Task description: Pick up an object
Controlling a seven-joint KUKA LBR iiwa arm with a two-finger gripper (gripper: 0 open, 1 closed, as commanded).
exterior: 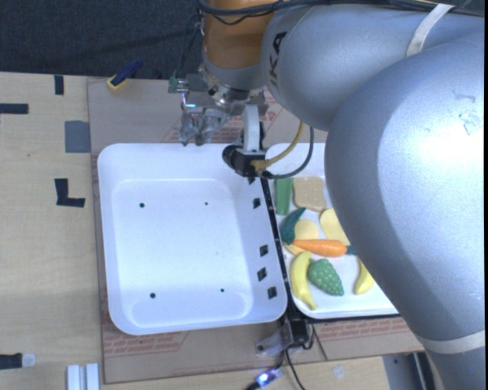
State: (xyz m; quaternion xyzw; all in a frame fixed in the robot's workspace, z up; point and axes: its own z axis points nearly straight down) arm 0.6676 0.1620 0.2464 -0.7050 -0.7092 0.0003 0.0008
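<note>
A: Where is the gripper (197, 134) seen?

B: It is seen over the far rim of the left bin (114, 218), below the orange band (240, 10) of the arm (390, 136). Two thin fingers (187, 130) are pointed down at the rim. Nothing is seen between them. Whether they are spread or pressed together cannot be told, since they are small and blurred against the bench (32, 218).

A: What is counted just beside it?

B: One black fitting (242, 161) with a cable is seen to its right, at the far end of the divide between the bins.

A: How many bins are counted?

B: Two, set side by side. In the left one, four small dark dots are counted on the floor. The right bin (342, 309) is partly covered by the arm.

A: And the objects to be picked?

B: All are found in the right bin, well apart from the gripper. One carrot (319, 248) is laid across the middle. One green bumpy fruit (326, 277) is seen near the front, just beside a banana (300, 281). A second banana (363, 280) is partly hidden by the arm. One tan bread slice (309, 193) and one green piece (283, 195) are seen at the far end. One dark green piece (289, 226) is seen left of the carrot, and two pale yellow pieces (333, 226) are counted near it.

A: Anything farther out?

B: One blue-and-yellow item (124, 74) is seen at the far edge of the bench.
</note>
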